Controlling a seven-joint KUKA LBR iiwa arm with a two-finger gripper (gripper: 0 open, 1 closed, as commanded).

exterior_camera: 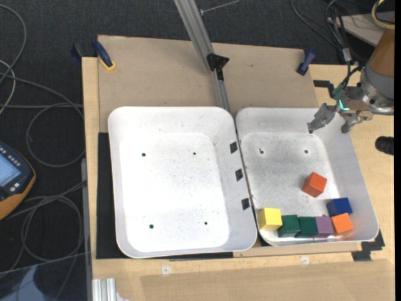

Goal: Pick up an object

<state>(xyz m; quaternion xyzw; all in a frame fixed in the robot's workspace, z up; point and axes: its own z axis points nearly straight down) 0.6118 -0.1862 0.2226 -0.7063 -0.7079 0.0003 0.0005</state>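
Two blue clamps [104, 55] on the bench's far edge, cables [37, 111] left.

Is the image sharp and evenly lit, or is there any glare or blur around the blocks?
Camera view: even, soft lighting, faint shadows; the red block and the row at the right bin's near edge are sharp; no glare; the end effector looks slightly soft.

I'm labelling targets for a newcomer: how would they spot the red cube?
Look in the right bin, the one nearest the gripper. A row of cubes lines its near edge; the red cube sits alone above that row, tilted, touching no other cube.
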